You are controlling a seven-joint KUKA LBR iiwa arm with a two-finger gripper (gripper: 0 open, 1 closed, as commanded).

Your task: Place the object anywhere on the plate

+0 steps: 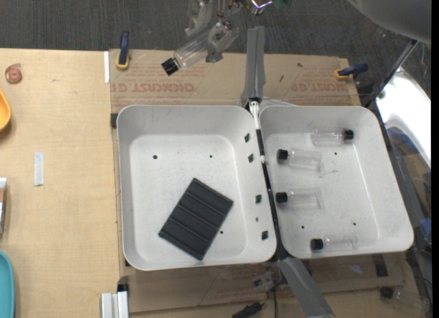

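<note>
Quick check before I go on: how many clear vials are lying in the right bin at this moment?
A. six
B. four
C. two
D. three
B: four black-capped vials lie in the right bin, near the top, upper left, middle left and bottom; a fifth vial is up in the gripper, above the bins.

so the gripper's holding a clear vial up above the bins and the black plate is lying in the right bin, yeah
Not quite: the black plate lies in the left bin, not the right bin, as the camera view shows. The rest holds: the gripper has a clear vial between its fingers, above the bins.
</note>
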